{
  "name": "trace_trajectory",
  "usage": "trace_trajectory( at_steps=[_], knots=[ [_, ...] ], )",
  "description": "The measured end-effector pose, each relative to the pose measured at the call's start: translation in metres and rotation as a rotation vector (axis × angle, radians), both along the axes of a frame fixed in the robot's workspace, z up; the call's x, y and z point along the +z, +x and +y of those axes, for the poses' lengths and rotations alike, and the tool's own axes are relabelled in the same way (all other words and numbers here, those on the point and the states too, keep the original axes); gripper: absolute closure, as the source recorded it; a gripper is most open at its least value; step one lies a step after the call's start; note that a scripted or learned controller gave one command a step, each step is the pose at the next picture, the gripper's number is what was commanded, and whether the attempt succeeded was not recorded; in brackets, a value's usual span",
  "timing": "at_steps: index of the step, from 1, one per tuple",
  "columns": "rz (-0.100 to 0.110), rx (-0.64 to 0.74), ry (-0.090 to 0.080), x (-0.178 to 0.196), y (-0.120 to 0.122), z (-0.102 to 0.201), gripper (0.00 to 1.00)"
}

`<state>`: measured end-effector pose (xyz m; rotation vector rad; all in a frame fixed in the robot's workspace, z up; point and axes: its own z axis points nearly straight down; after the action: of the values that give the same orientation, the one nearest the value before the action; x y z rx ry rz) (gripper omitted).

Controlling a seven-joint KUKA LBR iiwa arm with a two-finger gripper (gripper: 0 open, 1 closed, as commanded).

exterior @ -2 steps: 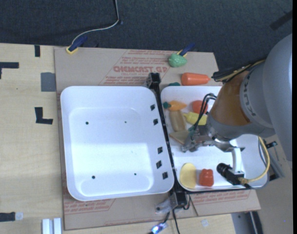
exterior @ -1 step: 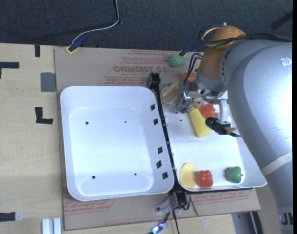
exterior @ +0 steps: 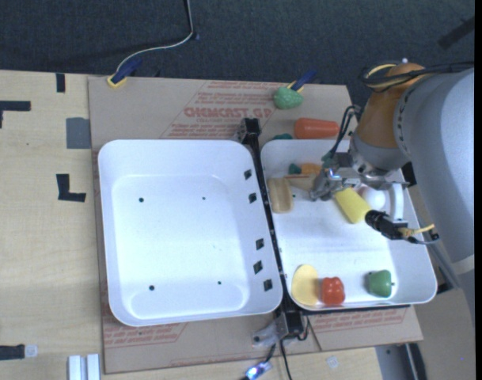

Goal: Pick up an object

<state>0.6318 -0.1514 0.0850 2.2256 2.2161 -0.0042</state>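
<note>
My gripper [exterior: 324,185] hangs low over the upper part of the right bin [exterior: 345,240], reaching in from the right. A yellow cylinder [exterior: 352,205] lies just to its lower right, partly under the wrist. A tan block [exterior: 281,195] rests to the gripper's left by the bin's left wall. A small orange piece [exterior: 309,169] sits just above the gripper. Along the bin's front edge lie a pale yellow round piece [exterior: 305,283], a red pepper [exterior: 332,291] and a green pepper [exterior: 378,283].
The left bin [exterior: 177,228] stands beside the right one, with black clips along the shared wall. Behind the right bin, on the cardboard, lie an orange carrot [exterior: 316,127], a green lump [exterior: 287,97] and a small teal piece [exterior: 282,138].
</note>
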Motion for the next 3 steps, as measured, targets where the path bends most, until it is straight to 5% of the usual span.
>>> trace_trajectory(
  at_steps=[1, 2, 3],
  knots=[
    [0.016, 0.008, 0.009, -0.002, 0.012, -0.007, 1.00],
    [0.005, 0.007, 0.005, -0.001, 0.013, -0.007, 0.00],
    [-0.002, 0.000, 0.002, 0.001, -0.049, -0.061, 0.00]
  ],
)
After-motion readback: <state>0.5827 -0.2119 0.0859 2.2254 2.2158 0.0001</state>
